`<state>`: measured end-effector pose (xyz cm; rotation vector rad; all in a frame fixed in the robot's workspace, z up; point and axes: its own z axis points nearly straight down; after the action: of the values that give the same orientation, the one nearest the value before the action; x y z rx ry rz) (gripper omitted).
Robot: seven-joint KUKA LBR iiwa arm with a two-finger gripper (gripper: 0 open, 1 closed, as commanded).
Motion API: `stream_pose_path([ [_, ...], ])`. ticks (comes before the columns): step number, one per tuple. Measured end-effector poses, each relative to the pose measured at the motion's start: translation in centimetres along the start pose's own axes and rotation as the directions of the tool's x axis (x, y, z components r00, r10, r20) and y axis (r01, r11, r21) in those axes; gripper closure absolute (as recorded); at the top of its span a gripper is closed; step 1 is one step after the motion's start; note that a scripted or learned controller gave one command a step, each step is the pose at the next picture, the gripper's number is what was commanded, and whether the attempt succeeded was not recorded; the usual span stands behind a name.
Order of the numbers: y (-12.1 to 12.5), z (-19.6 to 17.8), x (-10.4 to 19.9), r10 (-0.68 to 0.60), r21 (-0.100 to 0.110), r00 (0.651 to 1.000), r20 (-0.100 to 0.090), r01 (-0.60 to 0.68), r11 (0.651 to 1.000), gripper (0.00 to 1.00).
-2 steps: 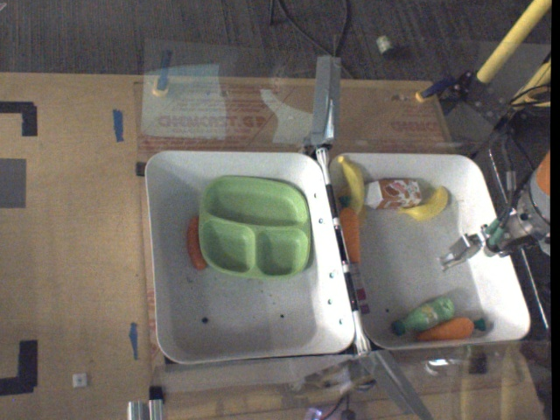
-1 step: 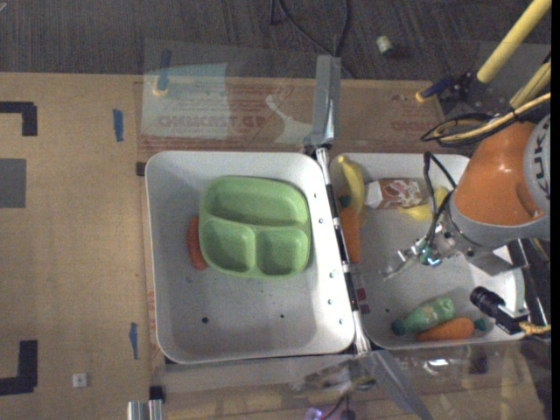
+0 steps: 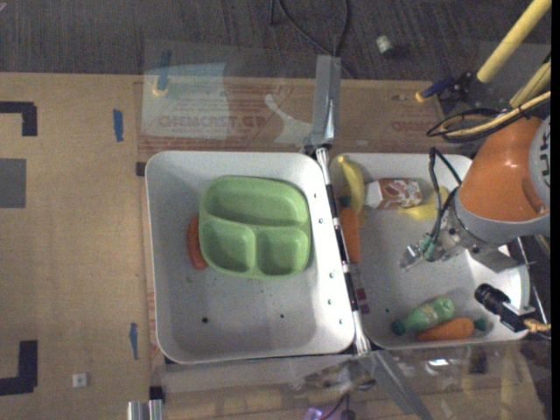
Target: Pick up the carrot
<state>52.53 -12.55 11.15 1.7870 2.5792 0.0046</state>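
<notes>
The carrot [image 3: 448,329], orange and tapered, lies in the right bin [image 3: 385,274] against its near wall, next to a green bottle-shaped toy [image 3: 425,314]. My gripper [image 3: 421,253] hangs over the middle of the right bin, roughly 90 px up and to the left of the carrot in the view. It is open with nothing between its fingers. The arm's orange band [image 3: 497,186] sits above the bin's right side.
A green divided plate [image 3: 255,226] lies in the left bin [image 3: 236,322], with an orange item [image 3: 194,241] tucked at its left edge. The right bin also holds a banana [image 3: 352,182], a long orange item [image 3: 350,233] along the left wall, and a packet [image 3: 398,192].
</notes>
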Motion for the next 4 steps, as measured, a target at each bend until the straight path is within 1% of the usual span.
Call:
stream_pose_path([
  [1,0.9,-7.3,7.0,0.258,0.004,0.966,0.0,-0.258,0.966,1.0],
  [2,0.1,-7.3,13.5,0.231,0.008,0.973,-0.001,-0.231,0.973,1.0],
  [3,-0.2,-8.6,12.4,0.183,0.003,0.983,0.0,-0.183,0.983,1.0],
  [4,-0.7,-8.3,11.2,0.192,0.006,0.981,-0.001,-0.192,0.981,1.0],
])
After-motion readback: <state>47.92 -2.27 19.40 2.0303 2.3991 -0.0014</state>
